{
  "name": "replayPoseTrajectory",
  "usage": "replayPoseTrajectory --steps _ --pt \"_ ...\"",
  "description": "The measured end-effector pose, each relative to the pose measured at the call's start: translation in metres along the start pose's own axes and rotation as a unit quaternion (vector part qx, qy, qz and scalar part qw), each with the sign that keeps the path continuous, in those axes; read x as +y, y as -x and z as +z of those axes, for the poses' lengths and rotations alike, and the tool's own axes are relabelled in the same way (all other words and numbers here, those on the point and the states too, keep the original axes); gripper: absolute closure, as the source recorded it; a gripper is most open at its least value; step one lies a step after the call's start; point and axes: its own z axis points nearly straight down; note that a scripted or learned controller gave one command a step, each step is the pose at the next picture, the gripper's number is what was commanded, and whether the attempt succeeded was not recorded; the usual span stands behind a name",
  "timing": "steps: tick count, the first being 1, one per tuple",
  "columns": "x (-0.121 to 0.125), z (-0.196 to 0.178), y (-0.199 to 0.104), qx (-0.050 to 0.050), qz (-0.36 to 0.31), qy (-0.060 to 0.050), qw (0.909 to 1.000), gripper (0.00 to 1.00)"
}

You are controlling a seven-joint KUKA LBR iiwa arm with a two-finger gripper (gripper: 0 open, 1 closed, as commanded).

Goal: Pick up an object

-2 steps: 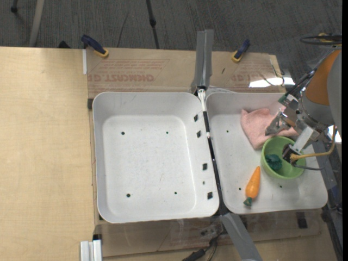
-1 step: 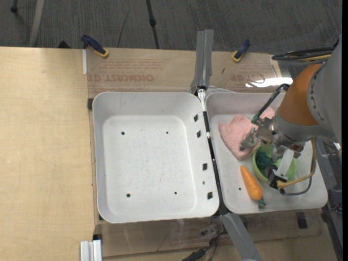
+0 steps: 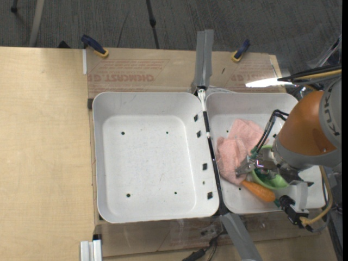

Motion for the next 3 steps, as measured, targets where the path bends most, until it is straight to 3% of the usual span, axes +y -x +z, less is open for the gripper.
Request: replayPoseTrajectory --steps 1,2,3 --pt "0.003 -0.011 -0.001 0.0 0.0 0.004 1.0 1.0" --pt "0.034 -0.176 0.014 -0.001 0.007 -0.006 1.0 1.0" --pt "0.035 -0.177 0.014 -0.001 0.007 -0.005 1.0 0.0"
